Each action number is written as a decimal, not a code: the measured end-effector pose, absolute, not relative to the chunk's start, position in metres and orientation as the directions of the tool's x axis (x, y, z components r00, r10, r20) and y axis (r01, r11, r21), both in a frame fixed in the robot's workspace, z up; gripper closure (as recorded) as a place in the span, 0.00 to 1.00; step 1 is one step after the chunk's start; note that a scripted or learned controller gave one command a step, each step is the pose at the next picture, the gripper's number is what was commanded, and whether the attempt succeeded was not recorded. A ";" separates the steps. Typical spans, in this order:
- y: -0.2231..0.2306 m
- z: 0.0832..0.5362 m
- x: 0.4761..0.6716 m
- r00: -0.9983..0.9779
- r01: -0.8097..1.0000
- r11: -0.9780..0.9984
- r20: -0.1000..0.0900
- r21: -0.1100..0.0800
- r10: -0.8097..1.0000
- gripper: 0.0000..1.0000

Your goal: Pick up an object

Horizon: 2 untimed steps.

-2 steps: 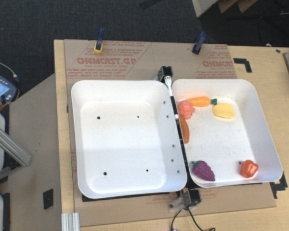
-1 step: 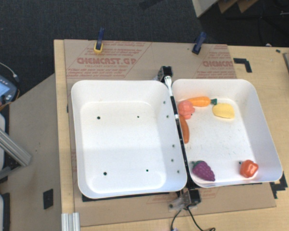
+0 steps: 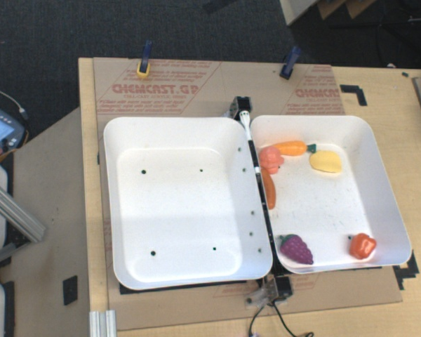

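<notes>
Gripper: I cannot tell its state from here, nor whether it has hold of anything.
Pickable things: all six lie in the right bin (image 3: 379, 181), the bin on the side my arm reaches in from.
Carrot (image 3: 291, 147): lies flat at the far end, long axis across the bin, green tip pointing to the arm's side.
Orange stick (image 3: 269, 190): I see it lying along the bin's inner wall, long axis running far to near; I cannot tell what it is.
Pink fruit (image 3: 271, 159): round, touching the stick's far end and just beside the carrot.
Yellow fruit (image 3: 325, 161): just nearer than the carrot's green tip, apart from it.
Purple grapes (image 3: 296, 249): near inner corner, narrow end towards the near rim.
Red pepper (image 3: 363, 246): near outer corner, well apart from the grapes.
Surface: both bins sit on a printed cardboard sheet (image 3: 196, 83) over dark floor.
Left bin (image 3: 175, 202): I see white floor with four small dark dots.
Around: two clamps (image 3: 144, 65) on the sheet's far edge; a black clip (image 3: 241, 107) joins the bins' rims.
</notes>
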State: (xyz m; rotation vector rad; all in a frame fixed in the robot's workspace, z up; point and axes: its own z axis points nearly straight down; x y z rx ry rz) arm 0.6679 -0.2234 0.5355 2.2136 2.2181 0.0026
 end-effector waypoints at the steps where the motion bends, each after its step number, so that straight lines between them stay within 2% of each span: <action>1: -0.210 0.536 0.666 -0.001 1.000 0.001 -0.001 0.001 1.000 1.00; 2: -0.196 0.536 0.666 -0.001 1.000 0.001 -0.001 0.000 1.000 1.00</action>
